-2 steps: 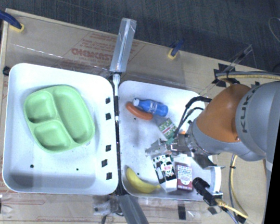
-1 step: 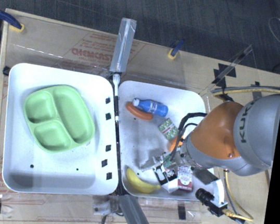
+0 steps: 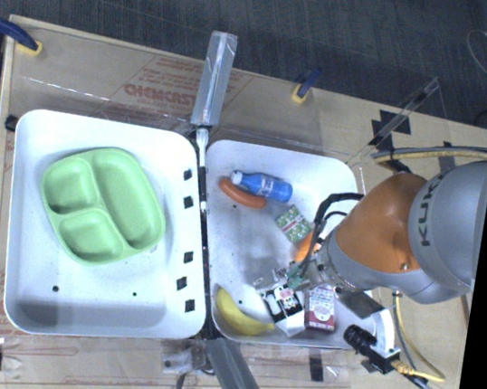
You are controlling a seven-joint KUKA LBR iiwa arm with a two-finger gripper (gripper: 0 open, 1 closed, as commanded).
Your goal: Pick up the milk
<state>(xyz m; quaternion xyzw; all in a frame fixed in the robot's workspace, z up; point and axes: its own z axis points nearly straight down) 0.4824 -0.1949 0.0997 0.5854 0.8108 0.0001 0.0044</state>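
The milk [image 3: 322,308] is a small red and white carton lying near the front right of the right bin [image 3: 258,158], just under the arm's wrist. My gripper [image 3: 284,300] reaches down immediately to the left of the carton, between it and a banana [image 3: 241,315]. The grey and orange arm [image 3: 382,234] comes in from the right and covers the bin's right side.
In the right bin lie a blue bottle [image 3: 263,186], a red sausage [image 3: 242,194], a small green carton [image 3: 292,222] and an orange item [image 3: 306,244] half under the arm. The left bin [image 3: 17,291] holds a green divided plate [image 3: 103,203].
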